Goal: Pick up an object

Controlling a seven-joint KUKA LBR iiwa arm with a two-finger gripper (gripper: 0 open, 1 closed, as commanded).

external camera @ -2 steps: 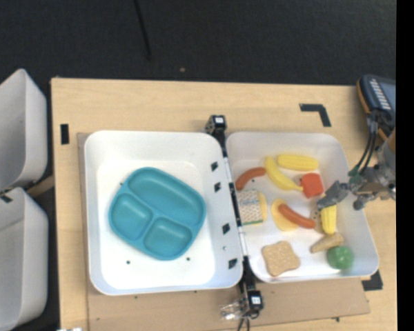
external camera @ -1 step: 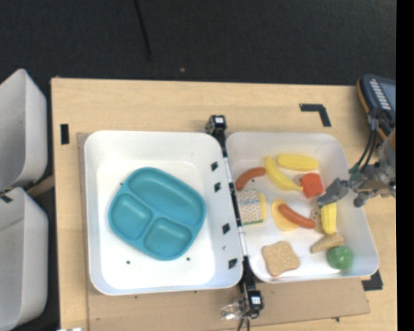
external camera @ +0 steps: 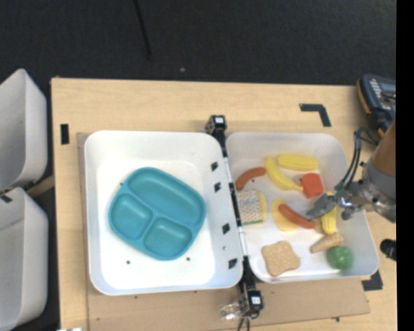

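Observation:
The right bin (external camera: 334, 145) holds several toy foods: two yellow bananas (external camera: 287, 170), a red block (external camera: 312, 184), two red-orange sausages (external camera: 294, 216), a checkered sandwich piece (external camera: 250, 206), a bread slice (external camera: 281, 258), a tan wedge (external camera: 327, 242), a green ball (external camera: 340, 257) and a small yellow piece (external camera: 329, 221). My gripper (external camera: 336, 206) hangs low over the bin's right side, just above the small yellow piece and beside the red block. Its dark fingers (external camera: 322, 207) stand spread, with nothing seen between them.
The left bin (external camera: 96, 150) bears a teal divided plate (external camera: 157, 212). The bins' shared wall (external camera: 229, 205) has black clips along it. White objects (external camera: 10, 185) stand off the bench at the left. The arm's body crosses the right bin's right rim.

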